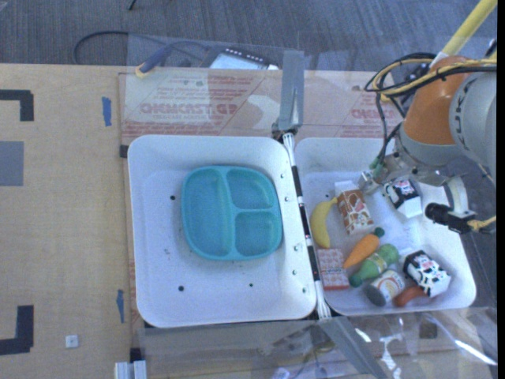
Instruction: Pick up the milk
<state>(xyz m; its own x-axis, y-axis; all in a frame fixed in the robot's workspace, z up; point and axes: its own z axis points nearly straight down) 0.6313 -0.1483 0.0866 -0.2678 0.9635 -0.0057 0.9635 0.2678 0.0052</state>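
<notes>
Two white bins, the left (150, 212) and the right (461, 287), are showing as smooth moulded plastic with a soft sheen. A turquoise divided plate (233, 212) is lying matt and smooth, also plastic by its look. The surface (63, 235) is reading as pale, matt wood or board, marked with black and blue tape. A clear glossy sheet with red print (189, 105) is catching light behind the bins. The toy foods, among them a banana (319, 222), a carrot (361, 249) and a cow-patterned milk carton (427, 272), are looking like smooth plastic. The arm's orange band (430, 109) is appearing satin, its grey shell (480, 109) smooth.
</notes>
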